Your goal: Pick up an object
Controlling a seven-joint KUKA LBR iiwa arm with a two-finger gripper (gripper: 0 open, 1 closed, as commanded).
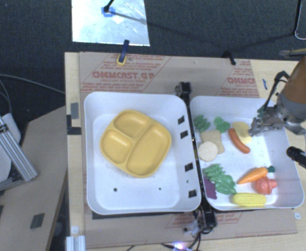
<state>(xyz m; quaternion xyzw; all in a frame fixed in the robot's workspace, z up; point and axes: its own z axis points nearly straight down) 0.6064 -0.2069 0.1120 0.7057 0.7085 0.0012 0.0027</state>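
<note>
Seen from the fixed camera above, looking down at a slant. Surface (158,67) covered with brown printed sheeting, carrying two shallow white bins side by side.

Left bin (95,192): held a yellow divided plate (136,143) with three compartments, lying flat near the middle, slightly toward the far wall.

Right bin (286,145): held a scatter of toy food. Along the far side, two small green leafy pieces (201,122) and (222,124), apart from each other. Just below them, a tan bread slice (212,138) with a pale round piece (207,151) overlapping its near corner. To the right, a red-orange sausage (238,140) lying at a slant, its upper end touching a pale yellow piece (241,128). Toward the near wall, a green leafy vegetable (219,178) beside a purple piece (210,188) at the bin's left edge. Right of those, an orange carrot (254,174) with a green top, a red tomato-like piece (266,185) just below it, and a yellow corn cob (249,198) along the near wall.

Reached in from the right with the grey arm, orange band (304,82) above the wrist. End effector (258,127) low over the far right part of the right bin, just beside the pale yellow piece and the upper end of the sausage. Cannot tell whether released or clenched; nothing seen gripped.

Beyond the surface, on dark floor, a shiny square sheet (110,13). At the left, a metal frame (7,140).
</note>
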